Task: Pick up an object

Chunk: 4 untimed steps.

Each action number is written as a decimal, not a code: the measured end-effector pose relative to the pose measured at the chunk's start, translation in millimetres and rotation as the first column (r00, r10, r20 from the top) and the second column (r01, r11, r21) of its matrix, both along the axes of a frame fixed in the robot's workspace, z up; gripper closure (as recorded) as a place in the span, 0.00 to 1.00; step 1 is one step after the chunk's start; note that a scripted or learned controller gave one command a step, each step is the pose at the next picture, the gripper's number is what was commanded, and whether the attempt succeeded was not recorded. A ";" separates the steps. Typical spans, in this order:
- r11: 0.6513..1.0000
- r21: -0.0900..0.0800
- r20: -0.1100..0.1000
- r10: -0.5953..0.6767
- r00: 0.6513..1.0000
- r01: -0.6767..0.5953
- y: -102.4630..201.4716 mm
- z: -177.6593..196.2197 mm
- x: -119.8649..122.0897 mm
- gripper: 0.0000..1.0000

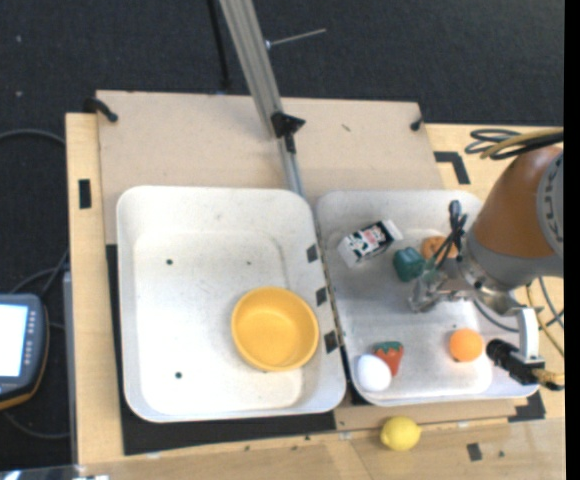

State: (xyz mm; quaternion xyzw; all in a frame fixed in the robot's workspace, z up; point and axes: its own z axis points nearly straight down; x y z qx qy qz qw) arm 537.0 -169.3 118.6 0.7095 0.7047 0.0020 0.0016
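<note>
One fixed camera looks down at a slant on my tabletop (220,138), taking in both shallow white bins (150,268) from moderately far.

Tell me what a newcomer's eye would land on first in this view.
First the yellow bowl, bright against the left bin, toward its near right corner. Next the arm's orange band at the right, with the gripper low over the right bin, beside a teal block. A yellow lemon lies outside the bins on the bench's near edge.
</note>
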 end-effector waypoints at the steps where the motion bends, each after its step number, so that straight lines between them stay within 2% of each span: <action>1: 1.000 -0.003 0.002 0.003 1.000 -0.003 -9.7 51.9 -4.3 1.00; 3: 1.000 -0.003 0.003 0.011 1.000 -0.011 -7.4 162.7 8.7 1.00; 4: 1.000 -0.002 -0.003 0.012 1.000 -0.012 38.5 149.5 31.5 1.00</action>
